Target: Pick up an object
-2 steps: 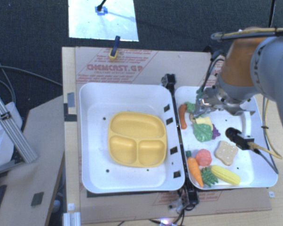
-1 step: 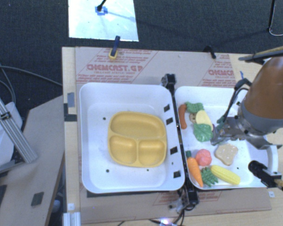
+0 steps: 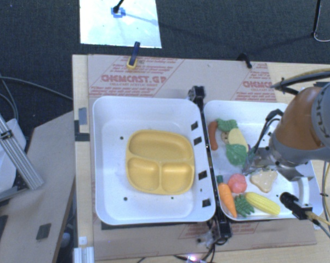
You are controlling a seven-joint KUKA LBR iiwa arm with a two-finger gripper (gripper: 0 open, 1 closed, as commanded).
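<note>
The right bin (image 3: 263, 109) holds several toy foods. A red sausage (image 3: 212, 135) lies at its left wall, beside a leafy green piece (image 3: 226, 126), a pale yellow piece (image 3: 237, 138) and a green vegetable (image 3: 236, 154). Nearer the front lie a red tomato (image 3: 237, 183), a carrot (image 3: 226, 198), a small green sprig (image 3: 244, 205), a yellow corn cob (image 3: 263, 203) and a beige bread-like piece (image 3: 263, 180). My gripper (image 3: 257, 161) is low in this bin, between the green vegetable and the beige piece, just above the latter. The wrist hides what is under it.
The left bin (image 3: 110, 119) holds a yellow divided plate (image 3: 158, 161). A black hinge strip (image 3: 204, 147) runs between the bins. The grey and orange arm (image 3: 307, 125) covers the right bin's right side. A blue and yellow tool (image 3: 134, 56) lies beyond the bins.
</note>
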